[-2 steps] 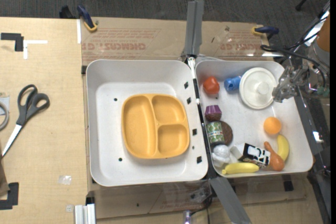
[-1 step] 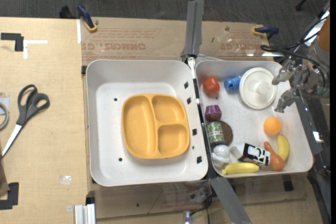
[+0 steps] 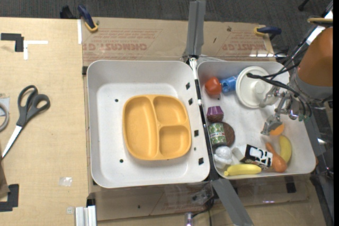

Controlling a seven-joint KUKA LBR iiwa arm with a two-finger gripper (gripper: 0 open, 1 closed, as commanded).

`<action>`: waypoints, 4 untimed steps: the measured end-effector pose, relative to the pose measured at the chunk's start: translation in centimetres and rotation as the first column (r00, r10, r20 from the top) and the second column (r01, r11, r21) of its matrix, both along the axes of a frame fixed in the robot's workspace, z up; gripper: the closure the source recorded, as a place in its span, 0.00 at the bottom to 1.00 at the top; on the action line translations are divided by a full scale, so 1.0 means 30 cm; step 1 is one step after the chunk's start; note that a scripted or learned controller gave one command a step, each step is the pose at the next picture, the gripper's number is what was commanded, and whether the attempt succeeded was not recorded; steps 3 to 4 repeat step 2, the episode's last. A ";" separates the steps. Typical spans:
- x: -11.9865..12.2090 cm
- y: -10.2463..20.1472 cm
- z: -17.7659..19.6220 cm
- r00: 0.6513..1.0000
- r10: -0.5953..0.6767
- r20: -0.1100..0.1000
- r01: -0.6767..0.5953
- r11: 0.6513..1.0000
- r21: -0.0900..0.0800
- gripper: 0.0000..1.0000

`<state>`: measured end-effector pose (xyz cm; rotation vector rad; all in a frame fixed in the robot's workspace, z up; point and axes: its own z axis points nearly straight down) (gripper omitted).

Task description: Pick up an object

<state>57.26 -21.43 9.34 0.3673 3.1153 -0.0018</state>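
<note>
At the near edge of the right bin (image 3: 306, 165) a yellow banana (image 3: 243, 169) lies along the wall, with a white lumpy toy (image 3: 223, 155) just left of it and a black-and-white carton (image 3: 258, 154) just beyond. To the right, a carrot (image 3: 277, 160) and a second banana (image 3: 286, 147) lie side by side, close together. A little farther back on the left stand a green-labelled can (image 3: 216, 133) touching a dark brown round thing (image 3: 228, 134), and beyond them a small purple piece (image 3: 215, 113).

Above the right half of this bin hangs the gripper (image 3: 275, 124) — its metal fingers point down, with a small orange piece (image 3: 276, 127) at their tips. Whether the fingers pinch it or merely sit over it cannot be told, nor how far they are spread.

Farther still, a white bowl (image 3: 253, 88) rests near the far wall, with a blue toy (image 3: 229, 83) and a red ball (image 3: 213, 86) to its left.

The left bin (image 3: 103, 129) holds a yellow divided plate (image 3: 157, 127). Scissors (image 3: 24, 113) lie on the bench — well left of both bins.
</note>
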 end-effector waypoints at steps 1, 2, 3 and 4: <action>0.006 0.001 0.036 1.000 0.002 0.005 -0.002 1.000 -0.003 1.00; 0.006 0.002 0.036 1.000 0.002 0.005 -0.002 1.000 -0.002 0.00; 0.006 0.002 0.036 1.000 0.002 0.005 -0.002 1.000 -0.002 0.00; 0.006 0.002 0.036 1.000 0.002 0.005 -0.002 1.000 -0.002 0.00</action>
